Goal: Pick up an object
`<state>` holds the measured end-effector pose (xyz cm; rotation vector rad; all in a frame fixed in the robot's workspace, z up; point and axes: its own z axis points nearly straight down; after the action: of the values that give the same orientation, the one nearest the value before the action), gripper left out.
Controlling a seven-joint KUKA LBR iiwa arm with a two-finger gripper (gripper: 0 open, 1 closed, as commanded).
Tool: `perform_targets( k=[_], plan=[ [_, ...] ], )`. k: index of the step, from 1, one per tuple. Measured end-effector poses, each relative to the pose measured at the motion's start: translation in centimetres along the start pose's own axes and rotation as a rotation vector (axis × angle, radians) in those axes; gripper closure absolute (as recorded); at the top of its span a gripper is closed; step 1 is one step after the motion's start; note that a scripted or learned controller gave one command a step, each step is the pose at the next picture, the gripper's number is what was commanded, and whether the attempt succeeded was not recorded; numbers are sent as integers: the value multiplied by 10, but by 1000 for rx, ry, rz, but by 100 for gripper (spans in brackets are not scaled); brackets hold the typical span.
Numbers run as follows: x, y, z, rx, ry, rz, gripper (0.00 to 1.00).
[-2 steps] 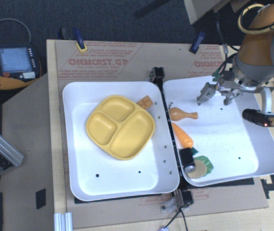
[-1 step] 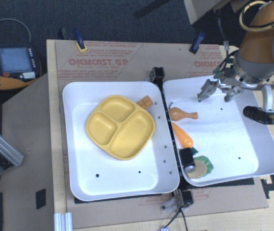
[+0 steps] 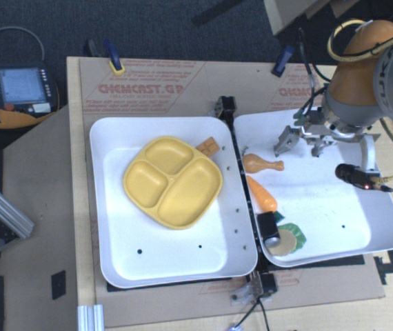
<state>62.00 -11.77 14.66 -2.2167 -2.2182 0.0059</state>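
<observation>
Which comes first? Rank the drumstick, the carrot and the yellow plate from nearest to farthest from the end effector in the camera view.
From the end effector, in the right bin:
1. Drumstick, right bin, just below-left of it.
2. Carrot, right bin, further down along the left wall.
3. Yellow plate, in the left bin.

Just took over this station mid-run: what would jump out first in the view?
The yellow three-compartment plastic plate dominates the left white bin. In the right white bin, a tan toy drumstick and orange toy carrot lie along its left wall. The grey arm's gripper hovers over that bin's far end, right of the drumstick.
</observation>
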Motion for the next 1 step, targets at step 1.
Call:
perform_targets(
  k=[1],
  plan=[
    [2, 0, 41, -5, 0, 2, 0]
  ],
)
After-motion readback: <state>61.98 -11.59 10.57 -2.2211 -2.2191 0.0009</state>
